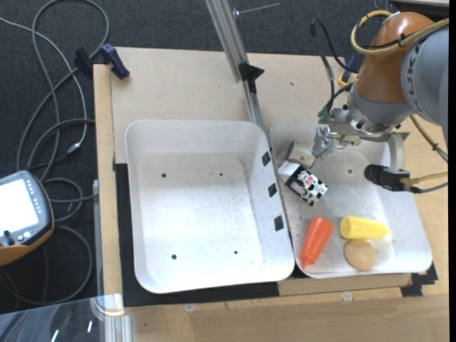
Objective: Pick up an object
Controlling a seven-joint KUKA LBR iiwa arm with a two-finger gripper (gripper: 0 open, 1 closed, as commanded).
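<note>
- Here, the gripper (322,142) hangs low over the far left corner of the right bin (399,258); whether it is released or clenched cannot be told, and nothing shows in its grasp.
- Just beside it, toward the far left corner, lies a small tan block (298,152), and next to that a white box with black spots (306,182), cow-patterned, tilted against the bin's left wall; no writing on it can be read.
- Along the right bin's near edge rest an orange carrot-shaped piece (315,239), smooth and tapered, a glossy yellow rounded piece (364,227), and a matt beige potato-like lump (360,255) touching the yellow one.
- The left bin (142,148) is shallow white plastic with rounded corners, speckled with dark flecks and a few small holes.
- Both bins sit on a pale wooden bench (178,84) over black matting; dark carpet surrounds it.
- A grey metal rail (224,27) slants across the bench's far edge, cables (50,120) trail on the carpet, and a handheld controller (21,216) lies at the left.
</note>
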